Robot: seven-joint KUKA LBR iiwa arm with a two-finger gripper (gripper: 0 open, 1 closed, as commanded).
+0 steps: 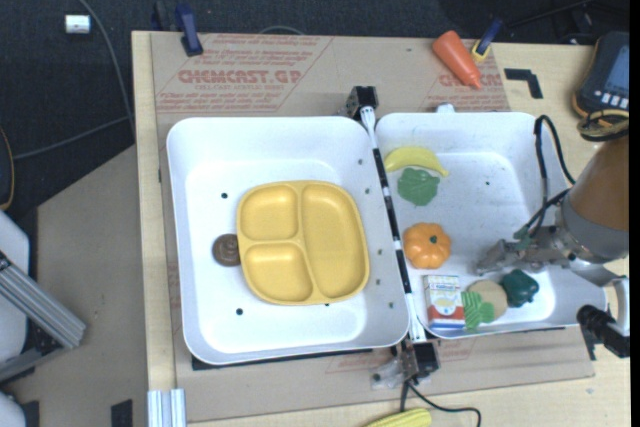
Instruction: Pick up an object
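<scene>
Left bin (pixel 200 215): white and shallow, smooth like plastic, with round corners.
Brown disc (pixel 227 249): a small flat round thing on the left bin's floor, touching the left edge of the yellow plate.
Yellow plate (pixel 302 242): smooth and shiny, a rounded square split into three dips, lying flat in the middle of the left bin.
Right bin (pixel 470 140): white too, right beside the left bin, their edges touching.
Banana (pixel 415 159): a small curved yellow toy, near the right bin's top left corner.
Green veggie (pixel 418 186): bumpy and leafy looking, just below the banana and touching it.
Pumpkin (pixel 427 245): round and orange with ridges and a small stem, close to the bin's left wall.
Little carton (pixel 444 303): a boxy pack, white with red and blue, at the bin's front edge.
Tan round toy (pixel 486 300): pale and smooth with a green bit on it, just beside the carton.
Dark green toy (pixel 519 288): small and lumpy, just right of the tan toy.
Gripper (pixel 503 257): grey metal, low in the right bin just above the dark green toy; I cannot tell how its fingers stand.
Arm (pixel 600 205): thick and round, coming in from the right.
Orange carrot toy (pixel 458 60): cone shaped, lying on the brown board behind the right bin.
</scene>
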